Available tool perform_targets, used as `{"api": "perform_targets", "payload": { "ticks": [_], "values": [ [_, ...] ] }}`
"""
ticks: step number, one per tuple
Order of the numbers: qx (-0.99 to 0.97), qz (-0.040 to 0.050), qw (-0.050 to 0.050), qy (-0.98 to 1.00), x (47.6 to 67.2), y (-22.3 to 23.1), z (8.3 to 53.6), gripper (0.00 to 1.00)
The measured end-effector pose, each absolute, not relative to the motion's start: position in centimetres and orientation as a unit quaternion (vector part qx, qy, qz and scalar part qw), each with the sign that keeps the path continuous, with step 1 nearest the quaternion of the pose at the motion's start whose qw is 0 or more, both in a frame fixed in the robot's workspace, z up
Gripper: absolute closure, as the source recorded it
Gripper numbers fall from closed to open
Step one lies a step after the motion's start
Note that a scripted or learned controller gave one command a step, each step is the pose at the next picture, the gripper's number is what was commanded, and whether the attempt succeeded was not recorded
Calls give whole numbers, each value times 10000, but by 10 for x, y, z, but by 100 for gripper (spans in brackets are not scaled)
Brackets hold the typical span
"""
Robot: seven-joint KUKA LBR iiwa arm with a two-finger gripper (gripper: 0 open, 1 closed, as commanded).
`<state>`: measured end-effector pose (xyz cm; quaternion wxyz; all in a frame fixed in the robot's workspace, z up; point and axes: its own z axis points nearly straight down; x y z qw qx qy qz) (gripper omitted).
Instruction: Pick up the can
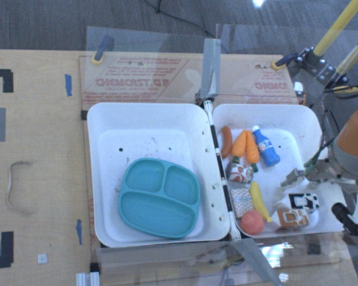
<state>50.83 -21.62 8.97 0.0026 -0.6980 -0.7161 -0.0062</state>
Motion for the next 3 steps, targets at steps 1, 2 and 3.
{"api": "perform_targets", "payload": {
  "ticks": [1,2,3],
  "values": [
    [-7434,-24,-35,-6689,500,-166,89,0],
    [-7422,-17,-33,-6702,562,-204,88,0],
    [-7479,-24,10,-6638,608,-212,101,0]
  ]
}}
